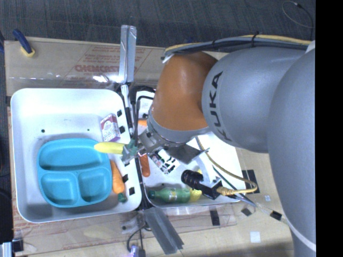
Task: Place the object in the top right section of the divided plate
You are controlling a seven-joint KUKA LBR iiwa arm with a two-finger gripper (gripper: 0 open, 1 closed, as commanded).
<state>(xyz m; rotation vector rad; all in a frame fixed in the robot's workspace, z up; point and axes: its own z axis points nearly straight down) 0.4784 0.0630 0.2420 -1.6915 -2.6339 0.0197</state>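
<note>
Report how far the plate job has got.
Done: nothing is on the blue plate yet; its top right section looks bare. In hand: the gripper is at the left bin's right edge, with a yellow banana at its tip, though a grasp is unclear. Left: carry the object over and set it in that section.

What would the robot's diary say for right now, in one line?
gripper: over the bins' shared edge | banana: at its tip, over plate's top right rim | carrot: right of plate | placing: not done
</note>
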